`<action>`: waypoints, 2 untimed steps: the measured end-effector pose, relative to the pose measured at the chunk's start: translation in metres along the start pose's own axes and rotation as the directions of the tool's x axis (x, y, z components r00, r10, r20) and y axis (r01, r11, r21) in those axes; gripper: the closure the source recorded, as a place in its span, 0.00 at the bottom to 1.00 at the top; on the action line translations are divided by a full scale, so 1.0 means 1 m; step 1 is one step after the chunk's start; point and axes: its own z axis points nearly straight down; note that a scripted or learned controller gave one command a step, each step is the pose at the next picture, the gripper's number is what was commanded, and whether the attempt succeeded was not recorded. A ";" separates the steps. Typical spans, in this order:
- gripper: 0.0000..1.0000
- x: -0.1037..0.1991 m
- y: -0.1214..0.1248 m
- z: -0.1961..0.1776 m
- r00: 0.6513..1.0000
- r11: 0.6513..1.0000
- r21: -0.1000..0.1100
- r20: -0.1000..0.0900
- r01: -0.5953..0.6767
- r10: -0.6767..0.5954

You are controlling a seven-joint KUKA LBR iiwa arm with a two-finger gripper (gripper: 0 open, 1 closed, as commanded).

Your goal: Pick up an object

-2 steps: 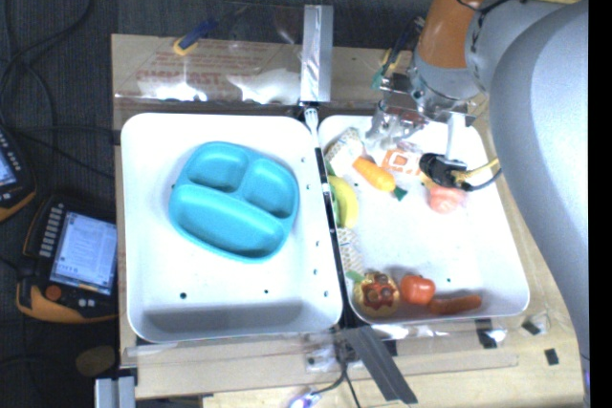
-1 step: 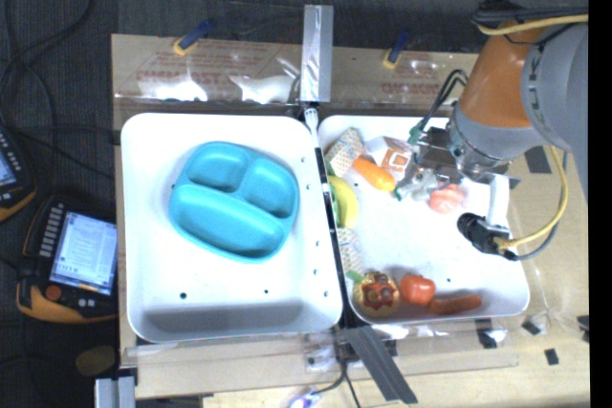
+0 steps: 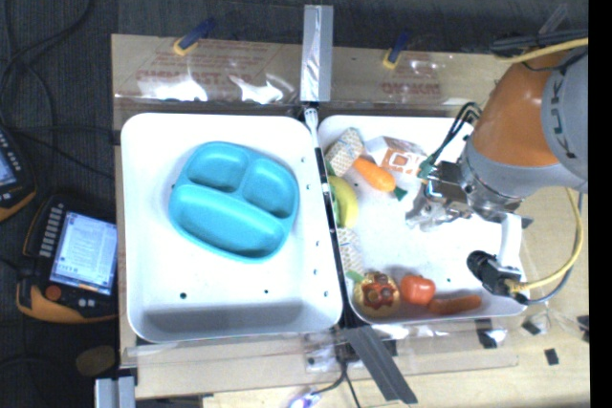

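We see the hand (image 3: 427,202) low over the right bin (image 3: 449,124), near the carrot (image 3: 372,174) and banana (image 3: 343,202) (whether it is clenched or released, we cannot tell). A tomato (image 3: 417,289) lies by the front wall; the left bin (image 3: 153,301) holds a blue tray (image 3: 234,198).

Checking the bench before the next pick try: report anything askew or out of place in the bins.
Nothing looks spilled or damaged. The blue three-compartment plastic tray lies at a slant in the left white bin. In the right white bin, the toy foods crowd the left and near walls, including the yellow toy banana.
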 end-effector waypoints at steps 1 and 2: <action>1.00 -0.051 -0.013 -0.004 0.999 0.999 -0.001 -0.001 -0.034 0.034; 1.00 -0.041 -0.011 0.111 0.964 0.964 -0.011 -0.007 -0.265 0.265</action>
